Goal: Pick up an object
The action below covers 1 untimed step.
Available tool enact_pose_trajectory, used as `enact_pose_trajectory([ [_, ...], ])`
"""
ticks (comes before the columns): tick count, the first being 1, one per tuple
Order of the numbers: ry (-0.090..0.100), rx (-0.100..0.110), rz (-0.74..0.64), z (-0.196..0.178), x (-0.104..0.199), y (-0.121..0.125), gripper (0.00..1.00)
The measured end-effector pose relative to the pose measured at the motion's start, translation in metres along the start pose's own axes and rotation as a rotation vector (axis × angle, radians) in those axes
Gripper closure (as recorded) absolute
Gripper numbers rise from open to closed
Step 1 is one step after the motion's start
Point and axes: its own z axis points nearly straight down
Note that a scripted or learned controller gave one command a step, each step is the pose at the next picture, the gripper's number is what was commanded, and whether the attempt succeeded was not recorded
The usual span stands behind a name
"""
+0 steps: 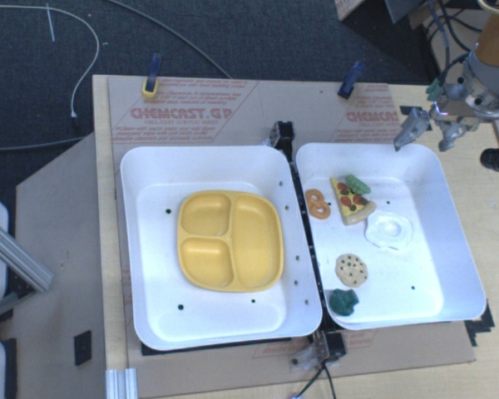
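jaws (pixel 430 134) spread, above right bin (pixel 449 223)

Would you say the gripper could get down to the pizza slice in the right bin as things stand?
Probably yes. The gripper hangs open above the right bin's far rim, and the pizza slice lies flat with nothing over it. The pretzel and fried egg flank it closely.

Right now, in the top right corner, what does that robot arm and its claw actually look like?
The arm is grey metal with an orange band above the wrist. Below that sits a bulky silver-grey wrist block. The gripper ends in two slim grey fingers. Dark cables hang in loops just behind the arm. No lettering is legible on it.
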Motion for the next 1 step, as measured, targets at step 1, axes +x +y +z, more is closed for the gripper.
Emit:
enact_pose_trajectory([
  [1, -0.003, -0.015, -0.004, -0.0099, 0.0010, 0.0023, 0.00],
])
